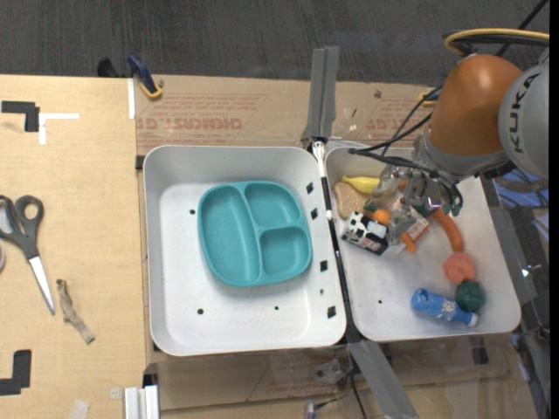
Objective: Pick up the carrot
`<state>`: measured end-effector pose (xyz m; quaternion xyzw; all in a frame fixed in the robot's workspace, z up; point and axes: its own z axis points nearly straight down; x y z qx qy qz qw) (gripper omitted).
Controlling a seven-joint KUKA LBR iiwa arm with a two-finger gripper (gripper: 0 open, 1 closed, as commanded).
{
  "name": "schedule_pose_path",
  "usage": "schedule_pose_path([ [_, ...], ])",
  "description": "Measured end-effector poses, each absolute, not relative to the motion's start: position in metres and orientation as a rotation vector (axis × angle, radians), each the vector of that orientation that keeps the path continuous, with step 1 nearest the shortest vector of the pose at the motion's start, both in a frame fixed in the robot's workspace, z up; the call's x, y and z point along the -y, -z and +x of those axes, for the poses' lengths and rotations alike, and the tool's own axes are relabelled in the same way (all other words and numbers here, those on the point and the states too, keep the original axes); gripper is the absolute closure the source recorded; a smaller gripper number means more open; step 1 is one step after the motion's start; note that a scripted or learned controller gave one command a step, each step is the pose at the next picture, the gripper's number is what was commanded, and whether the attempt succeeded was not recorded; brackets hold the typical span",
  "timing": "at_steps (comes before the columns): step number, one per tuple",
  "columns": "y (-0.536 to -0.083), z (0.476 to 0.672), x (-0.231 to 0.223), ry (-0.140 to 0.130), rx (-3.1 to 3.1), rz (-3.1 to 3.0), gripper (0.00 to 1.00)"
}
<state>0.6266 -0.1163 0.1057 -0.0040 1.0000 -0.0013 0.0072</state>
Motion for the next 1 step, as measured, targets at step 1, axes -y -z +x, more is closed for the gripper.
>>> schedule_pose_path([
  [1, -0.1167, 0.6282, 0.1164, 0.005, -3.124, -0.013, 1.00],
])
